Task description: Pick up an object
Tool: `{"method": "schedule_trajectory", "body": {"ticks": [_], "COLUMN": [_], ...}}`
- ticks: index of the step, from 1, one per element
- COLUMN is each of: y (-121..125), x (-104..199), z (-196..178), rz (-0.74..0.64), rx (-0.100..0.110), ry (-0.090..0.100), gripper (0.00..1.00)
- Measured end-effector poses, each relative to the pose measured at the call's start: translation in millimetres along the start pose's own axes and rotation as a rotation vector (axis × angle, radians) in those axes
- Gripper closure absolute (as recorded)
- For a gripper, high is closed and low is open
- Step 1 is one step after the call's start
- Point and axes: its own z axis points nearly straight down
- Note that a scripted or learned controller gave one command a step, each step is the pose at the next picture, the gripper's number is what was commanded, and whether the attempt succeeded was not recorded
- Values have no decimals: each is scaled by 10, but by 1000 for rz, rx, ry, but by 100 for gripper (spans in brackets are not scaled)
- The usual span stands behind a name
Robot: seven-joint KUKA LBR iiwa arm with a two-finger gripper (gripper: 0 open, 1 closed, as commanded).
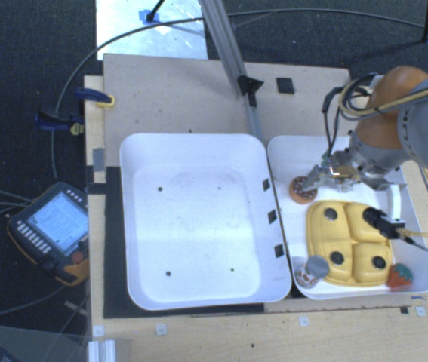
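The gripper (321, 173) hangs low in the right bin (289, 151), just above the yellow tray (349, 241). A small round brown thing (302, 190) lies just left of the gripper, beside the yellow tray. I cannot tell how the gripper is set. No writing can be read.

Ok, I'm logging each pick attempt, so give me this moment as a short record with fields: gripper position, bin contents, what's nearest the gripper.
gripper: low over the right bin, near its far left part
nearest object: small brown round piece, just beside the gripper
right bin contents: yellow tray, grey-capped item, red strawberry-like toy, brown round piece
left bin: white, shallow
held object: cannot tell
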Motion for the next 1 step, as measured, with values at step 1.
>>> {"method": "schedule_trajectory", "body": {"ticks": [1], "y": [24], "x": [12], "z": [-145], "rz": [-2], "rx": [-7], "ry": [1], "gripper": [100]}}
